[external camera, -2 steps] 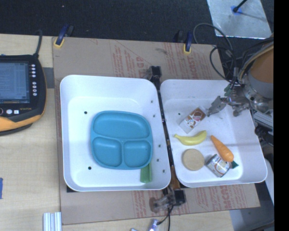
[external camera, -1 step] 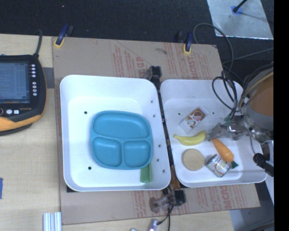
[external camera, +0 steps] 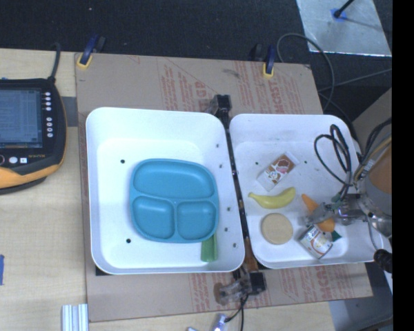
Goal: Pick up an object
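Observation:
The right bin (external camera: 290, 126) holds a yellow banana (external camera: 272, 198), a round tan disc (external camera: 277, 228), a small printed packet (external camera: 277, 171), an orange carrot-like piece (external camera: 309, 202) and a small white-and-green carton (external camera: 317, 242). My gripper (external camera: 329, 217) reaches in from the right and is low over the bin's right side, between the orange piece and the carton. Some orange shows right under the gripper, and the metal parts hide what lies beneath it. The arm (external camera: 376, 174) and its black cables (external camera: 333, 150) cover the bin's right edge.
The left bin (external camera: 107, 136) carries a blue divided plate (external camera: 172, 200) and a green piece (external camera: 208, 249) against its front right wall. A control tablet (external camera: 17, 126) lies on the bench at far left. Clamps hold the cardboard underlay at the back.

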`<state>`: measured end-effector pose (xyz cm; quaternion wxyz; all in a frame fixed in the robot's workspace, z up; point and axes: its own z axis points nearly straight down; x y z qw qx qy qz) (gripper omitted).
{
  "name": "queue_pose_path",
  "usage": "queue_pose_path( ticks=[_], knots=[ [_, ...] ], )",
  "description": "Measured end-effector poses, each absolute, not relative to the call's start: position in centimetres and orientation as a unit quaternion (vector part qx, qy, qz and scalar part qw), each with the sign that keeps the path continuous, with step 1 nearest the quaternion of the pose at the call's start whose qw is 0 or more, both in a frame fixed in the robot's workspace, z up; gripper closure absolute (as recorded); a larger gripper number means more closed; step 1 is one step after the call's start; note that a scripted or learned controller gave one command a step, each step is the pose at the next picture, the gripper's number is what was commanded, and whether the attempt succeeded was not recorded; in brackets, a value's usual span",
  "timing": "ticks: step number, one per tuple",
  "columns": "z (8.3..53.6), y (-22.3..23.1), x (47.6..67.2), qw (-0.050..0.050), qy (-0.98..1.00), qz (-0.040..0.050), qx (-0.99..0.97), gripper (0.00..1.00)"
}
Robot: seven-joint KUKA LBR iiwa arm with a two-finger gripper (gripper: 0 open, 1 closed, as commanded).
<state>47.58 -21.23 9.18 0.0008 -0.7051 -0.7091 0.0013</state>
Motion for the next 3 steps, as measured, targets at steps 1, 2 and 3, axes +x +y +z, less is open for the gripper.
queue_pose_path(
  ticks=[1,2,3],
  knots=[
    [10.2,-21.3,47.6,0.000,-0.710,0.0019,-0.704,1.00],
    [19.1,-12.6,54.8,0.001,-0.709,0.0003,-0.705,1.00],
    [21.9,-6.9,52.4,0.002,-0.709,0.0015,-0.705,1.00]
  ],
)
